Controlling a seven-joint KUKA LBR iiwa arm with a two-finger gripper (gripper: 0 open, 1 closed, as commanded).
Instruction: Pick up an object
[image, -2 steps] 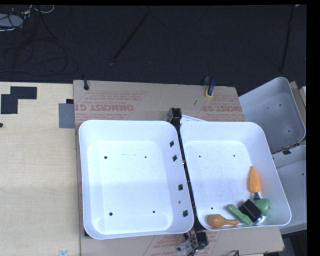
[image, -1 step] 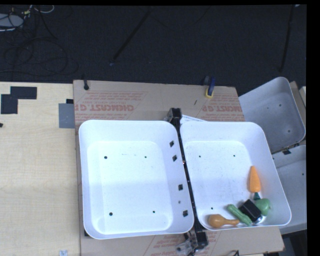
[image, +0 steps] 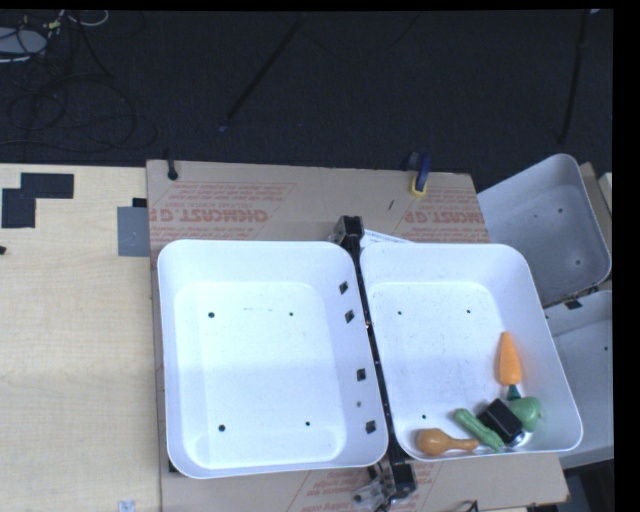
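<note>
Here the candidate objects, an orange carrot (image: 509, 359), green piece (image: 480, 428), black block (image: 500, 420) and yellow gourd (image: 445, 441), crowd the right bin's (image: 440, 270) near corner. Risk: walls and neighbours blocking a clean grasp. The hand's state cannot be told.

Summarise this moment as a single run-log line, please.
phase: pre-grasp | right bin: carrot, green toy, black block, orange gourd, near corner | held: nothing seen

My right bin (image: 450, 262) holds a carrot (image: 509, 359), a green toy (image: 480, 427), a black block (image: 499, 421) and an orange gourd (image: 445, 441) in its near right corner, beside my left bin (image: 255, 262).
</note>
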